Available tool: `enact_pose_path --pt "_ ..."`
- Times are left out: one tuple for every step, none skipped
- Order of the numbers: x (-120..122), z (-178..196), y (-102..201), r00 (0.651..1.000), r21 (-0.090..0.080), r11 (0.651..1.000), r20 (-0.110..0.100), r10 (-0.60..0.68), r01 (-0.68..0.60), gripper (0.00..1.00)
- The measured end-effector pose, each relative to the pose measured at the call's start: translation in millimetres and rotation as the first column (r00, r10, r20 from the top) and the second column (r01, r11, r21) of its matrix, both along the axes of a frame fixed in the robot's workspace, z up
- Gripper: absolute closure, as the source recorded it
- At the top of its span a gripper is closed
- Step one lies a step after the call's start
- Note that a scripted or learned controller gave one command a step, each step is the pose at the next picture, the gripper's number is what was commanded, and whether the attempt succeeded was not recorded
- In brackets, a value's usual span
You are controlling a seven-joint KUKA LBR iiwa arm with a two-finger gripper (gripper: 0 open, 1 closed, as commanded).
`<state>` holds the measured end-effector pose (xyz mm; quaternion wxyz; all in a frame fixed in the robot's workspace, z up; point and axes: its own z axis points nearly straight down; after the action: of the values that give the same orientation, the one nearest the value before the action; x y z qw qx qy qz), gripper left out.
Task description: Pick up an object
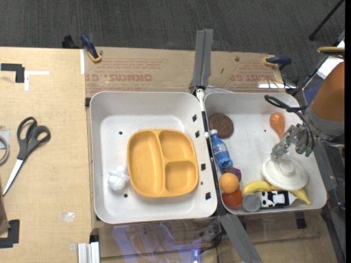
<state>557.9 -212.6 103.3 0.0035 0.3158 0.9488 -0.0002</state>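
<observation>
1. The gripper (286, 148) is hanging over the right bin (249, 106), just above the white round lid-like piece (284, 172) that is lying near the bin's right wall. This white piece is the thing nearest under the fingers, so I am judging it to be the target of the pick.
2. The white piece is lying just above the banana (274, 188) and to the right of the orange ball (230, 182). The blue bottle (220, 149) is lying further from it, along the bin's left wall.
3. It is looking like thin hard plastic: light, stiff and smooth, so probably slippery. Being flat, it is giving little side to pinch; the raised middle knob seems the best place to take hold.
4. The arm is reaching in from the right, with the orange band (332, 95) above the wrist, and the gripper is pointing down and to the left, toward the white piece.
5. The fingers are looking slightly apart, and nothing is showing between them; they are not yet closing on anything.
</observation>
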Motion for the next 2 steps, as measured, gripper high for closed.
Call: enact_pose_path --pt "91 24 -9 0.960 0.001 0.960 0.001 -0.280 0.280 1.00" --pt "69 121 44 0.857 0.001 0.857 -0.004 -0.515 0.515 1.00"
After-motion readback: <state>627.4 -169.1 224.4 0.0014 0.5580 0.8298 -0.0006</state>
